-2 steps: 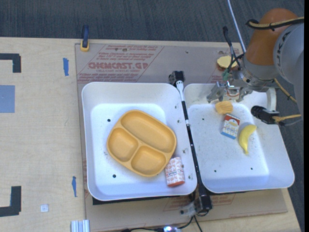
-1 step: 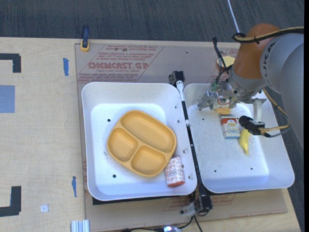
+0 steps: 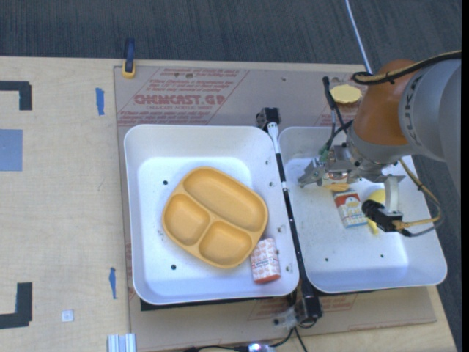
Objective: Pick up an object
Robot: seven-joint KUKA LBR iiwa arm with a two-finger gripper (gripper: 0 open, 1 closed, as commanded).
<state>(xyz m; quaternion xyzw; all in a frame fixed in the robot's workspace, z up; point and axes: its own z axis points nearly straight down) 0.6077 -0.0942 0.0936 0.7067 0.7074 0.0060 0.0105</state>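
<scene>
In the right bin (image 3: 366, 270) my gripper (image 3: 316, 174) hangs low over the bin's upper-left part, pointing left. The grey arm with its orange band (image 3: 381, 108) reaches in from the right. Just to the gripper's right and below it, a small red and white box (image 3: 350, 208) lies on the bin floor, apart from the gripper. Beside the box sits a yellow object (image 3: 377, 196), partly covered by a black fitting (image 3: 375, 213) and cable from the arm. I see nothing held.
The left bin (image 3: 146, 196) holds a yellow divided plate (image 3: 214, 217) and a small orange-red canister (image 3: 265, 261) near its lower right corner. A black rail (image 3: 282, 189) runs between the bins. A yellow disc (image 3: 345, 93) lies on the board behind the right bin.
</scene>
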